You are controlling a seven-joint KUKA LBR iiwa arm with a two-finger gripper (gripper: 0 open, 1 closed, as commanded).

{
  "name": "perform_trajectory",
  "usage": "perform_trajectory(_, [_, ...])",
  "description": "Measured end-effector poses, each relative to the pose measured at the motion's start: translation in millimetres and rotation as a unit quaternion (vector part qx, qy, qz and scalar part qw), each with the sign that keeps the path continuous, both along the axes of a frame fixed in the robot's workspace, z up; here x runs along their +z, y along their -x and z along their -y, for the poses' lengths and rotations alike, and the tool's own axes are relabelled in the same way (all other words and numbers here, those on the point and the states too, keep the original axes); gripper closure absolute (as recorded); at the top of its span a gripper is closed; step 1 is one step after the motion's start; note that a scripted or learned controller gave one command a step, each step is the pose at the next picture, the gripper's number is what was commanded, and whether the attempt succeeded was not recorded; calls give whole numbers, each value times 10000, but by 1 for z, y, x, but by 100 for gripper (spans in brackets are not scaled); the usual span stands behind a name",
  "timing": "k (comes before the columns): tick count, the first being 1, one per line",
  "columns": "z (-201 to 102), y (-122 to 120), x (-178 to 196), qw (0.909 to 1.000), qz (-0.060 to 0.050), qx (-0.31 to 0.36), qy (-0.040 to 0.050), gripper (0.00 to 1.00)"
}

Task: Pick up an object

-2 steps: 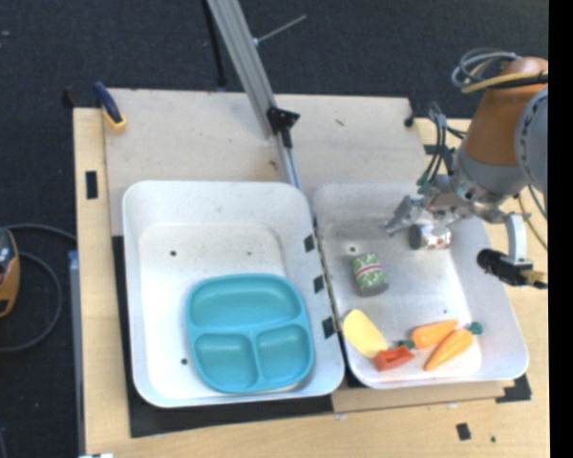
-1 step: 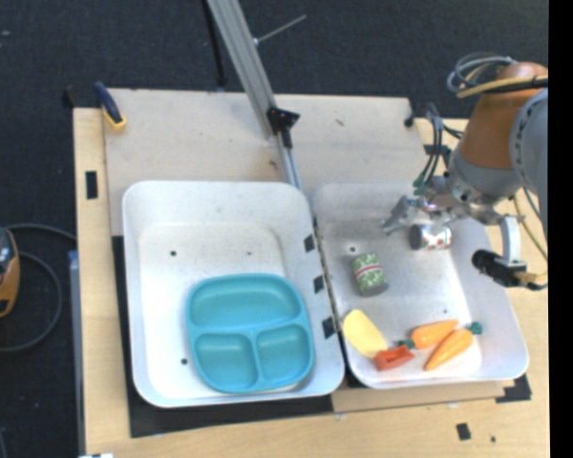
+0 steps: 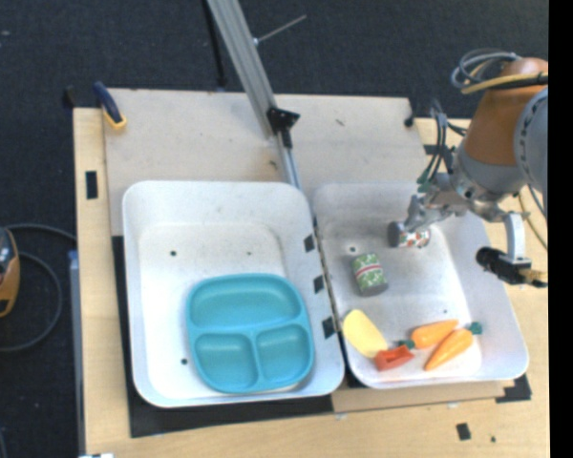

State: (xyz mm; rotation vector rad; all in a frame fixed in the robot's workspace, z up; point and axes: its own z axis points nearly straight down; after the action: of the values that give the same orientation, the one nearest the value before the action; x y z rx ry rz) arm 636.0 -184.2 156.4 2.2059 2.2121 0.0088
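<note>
My gripper (image 3: 410,233) hangs low over the back part of the right bin (image 3: 487,324), reaching in from the right. A small green can (image 3: 368,271) lies on its side just left of and in front of the gripper, apart from it. Along the bin's front lie a yellow piece (image 3: 362,332), a small red piece (image 3: 393,357) and two orange carrots (image 3: 434,333) (image 3: 450,350). A small whitish-red spot shows at the gripper's tip, too small to identify.
The left bin (image 3: 162,218) holds a blue divided tray (image 3: 249,331) at its front. A grey metal bar (image 3: 244,51) slants from the top down to the gap between the bins. The arm's orange band (image 3: 497,122) and cables sit at the right.
</note>
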Motion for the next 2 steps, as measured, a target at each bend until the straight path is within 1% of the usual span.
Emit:
perform_trajectory(1, [4, -6, 64, 10000, -42, 3, -28, 100])
perform_trajectory(2, [5, -7, 86, 10000, -63, 11, -36, 100])
